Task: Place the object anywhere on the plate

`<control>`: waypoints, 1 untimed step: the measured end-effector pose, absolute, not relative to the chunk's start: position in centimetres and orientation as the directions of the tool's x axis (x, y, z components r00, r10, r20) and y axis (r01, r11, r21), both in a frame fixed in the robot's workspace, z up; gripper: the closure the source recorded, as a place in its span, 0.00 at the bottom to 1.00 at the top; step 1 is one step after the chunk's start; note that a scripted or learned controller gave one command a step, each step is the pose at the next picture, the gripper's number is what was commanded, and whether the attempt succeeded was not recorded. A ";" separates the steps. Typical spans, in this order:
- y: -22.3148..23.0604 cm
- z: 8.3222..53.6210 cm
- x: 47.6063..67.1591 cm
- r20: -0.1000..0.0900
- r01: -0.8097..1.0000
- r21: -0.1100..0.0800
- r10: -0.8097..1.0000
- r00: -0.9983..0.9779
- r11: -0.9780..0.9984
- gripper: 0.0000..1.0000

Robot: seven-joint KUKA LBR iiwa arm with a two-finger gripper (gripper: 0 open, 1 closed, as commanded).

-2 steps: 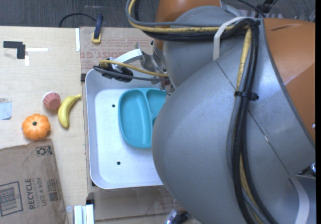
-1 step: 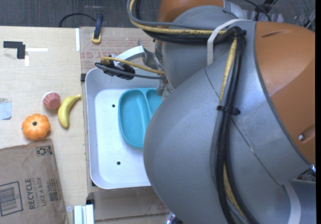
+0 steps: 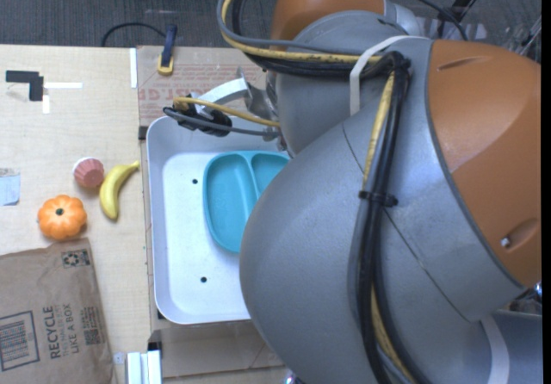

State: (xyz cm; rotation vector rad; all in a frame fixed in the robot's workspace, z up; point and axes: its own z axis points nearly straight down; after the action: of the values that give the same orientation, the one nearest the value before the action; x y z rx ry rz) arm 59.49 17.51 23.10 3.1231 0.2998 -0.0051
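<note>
A teal divided plate [image 3: 237,197] lies in the white bin [image 3: 176,236], its right part hidden behind the arm. The big grey and orange arm [image 3: 405,201] covers most of the right half of the camera view and hides whatever lies beneath it. On the wooden bench left of the bin lie a yellow banana [image 3: 115,188], a small orange pumpkin [image 3: 62,217] and a pinkish round fruit [image 3: 89,173]. All three sit outside the bin.
A brown cardboard sheet [image 3: 47,313] printed with a recycle mark covers the lower left. Black and yellow cables [image 3: 202,115] hang over the bin's top edge. A yellow clamp [image 3: 166,59] sits at the bench's far edge.
</note>
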 end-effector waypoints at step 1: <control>13.0 18.9 63.2 -0.005 0.304 0.002 0.304 0.953 -0.953 0.00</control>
State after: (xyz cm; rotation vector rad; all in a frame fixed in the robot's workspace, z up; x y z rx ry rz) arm 63.19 12.97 18.88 3.1015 0.4829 -0.0080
